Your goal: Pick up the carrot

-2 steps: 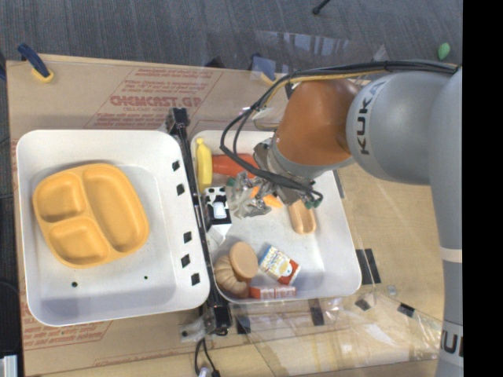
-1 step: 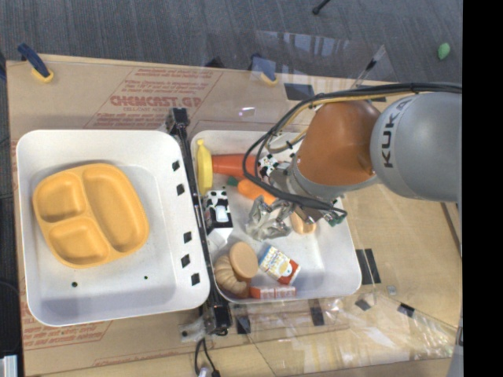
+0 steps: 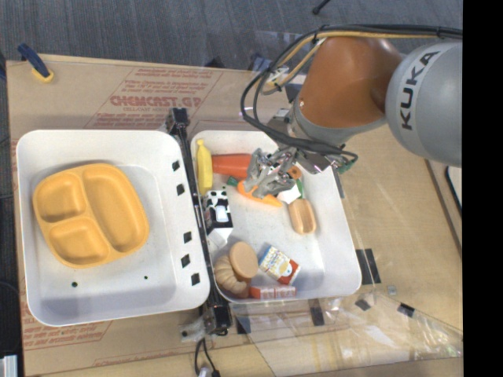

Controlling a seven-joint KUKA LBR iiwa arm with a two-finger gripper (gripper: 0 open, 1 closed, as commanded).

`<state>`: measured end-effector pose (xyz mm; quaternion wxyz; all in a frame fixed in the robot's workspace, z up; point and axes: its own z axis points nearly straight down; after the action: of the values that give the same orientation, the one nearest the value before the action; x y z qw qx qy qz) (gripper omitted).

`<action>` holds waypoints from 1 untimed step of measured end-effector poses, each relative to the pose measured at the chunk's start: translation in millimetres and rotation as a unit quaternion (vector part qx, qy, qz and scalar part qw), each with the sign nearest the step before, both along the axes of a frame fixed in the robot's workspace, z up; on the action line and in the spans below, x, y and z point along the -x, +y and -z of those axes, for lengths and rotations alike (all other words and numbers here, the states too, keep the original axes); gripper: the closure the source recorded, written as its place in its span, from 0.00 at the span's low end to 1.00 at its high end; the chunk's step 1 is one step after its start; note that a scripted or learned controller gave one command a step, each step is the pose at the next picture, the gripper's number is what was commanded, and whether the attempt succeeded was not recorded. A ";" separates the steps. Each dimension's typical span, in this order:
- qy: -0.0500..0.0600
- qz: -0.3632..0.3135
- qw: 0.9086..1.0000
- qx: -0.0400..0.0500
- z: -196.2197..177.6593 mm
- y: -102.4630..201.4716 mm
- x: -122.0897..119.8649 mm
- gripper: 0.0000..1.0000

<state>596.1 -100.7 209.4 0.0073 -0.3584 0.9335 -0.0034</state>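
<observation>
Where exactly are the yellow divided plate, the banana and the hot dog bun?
Yellow three-compartment plastic plate point(image 3: 89, 213): camera view, left bin, on its central ridge.
Yellow toy banana point(image 3: 203, 166): camera view, right bin's left edge, on its middle.
Tan hot dog bun point(image 3: 302, 217): camera view, right bin, on its top surface.

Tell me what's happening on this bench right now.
A grey KUKA arm has reached into the right bin, and its hand is down among the toy food, right over the carrot. A yellow divided plate sits in the left bin. Whether the hand actually grips the carrot can't be told from here.
</observation>
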 end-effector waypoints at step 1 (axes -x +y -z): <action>0.009 -0.047 0.999 -0.001 116.7 -33.8 41.4 1.00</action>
<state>554.7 -134.5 92.7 -0.0003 -0.4017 0.9158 0.0008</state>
